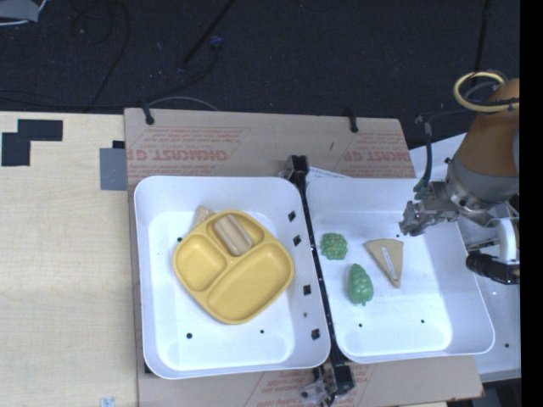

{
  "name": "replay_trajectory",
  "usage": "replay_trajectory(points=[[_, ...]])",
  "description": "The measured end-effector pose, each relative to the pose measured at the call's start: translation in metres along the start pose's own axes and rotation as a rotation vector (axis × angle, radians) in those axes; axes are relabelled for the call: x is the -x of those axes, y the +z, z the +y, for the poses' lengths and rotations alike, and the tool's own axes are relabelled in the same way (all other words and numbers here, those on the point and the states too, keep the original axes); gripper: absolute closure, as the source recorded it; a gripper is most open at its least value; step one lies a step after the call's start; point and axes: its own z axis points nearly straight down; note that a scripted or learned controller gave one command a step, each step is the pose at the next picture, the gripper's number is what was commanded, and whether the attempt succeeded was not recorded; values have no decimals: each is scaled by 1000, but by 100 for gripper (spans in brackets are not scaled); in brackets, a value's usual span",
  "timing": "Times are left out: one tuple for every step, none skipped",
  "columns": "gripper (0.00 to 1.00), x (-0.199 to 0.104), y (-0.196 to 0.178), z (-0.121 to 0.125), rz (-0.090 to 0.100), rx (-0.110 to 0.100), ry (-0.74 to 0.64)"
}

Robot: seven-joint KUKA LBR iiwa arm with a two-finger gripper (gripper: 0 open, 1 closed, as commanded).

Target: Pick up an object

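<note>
Camera view: I log three candidates in the right bin point(458, 333).
Wedge: tan slice point(387, 259), mid-bin.
Greens: round floret point(333, 246) near divider; oblong piece point(360, 284) just below it.
Gripper point(416, 220): above bin's upper right, apart from wedge; finger state, I cannot tell.
Left bin point(170, 337): yellow divided plate point(235, 267) bearing a tan roll point(232, 233).

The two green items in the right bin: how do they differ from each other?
The round green piece is smaller and ball-shaped, like broccoli; the long green piece is bigger, oval and tapered. The round one lies nearer the divider between the bins; the long one lies lower, beside the tan wedge. Both are bumpy, green, and untouched in the right bin.
</note>
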Motion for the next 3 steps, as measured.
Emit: replay_trajectory(points=[[100, -1, -62, -4, -1, 2, -3], [100, 0, -115, -3, -1, 2, -3], [100, -47, -116, -14, 3, -5, -5]])
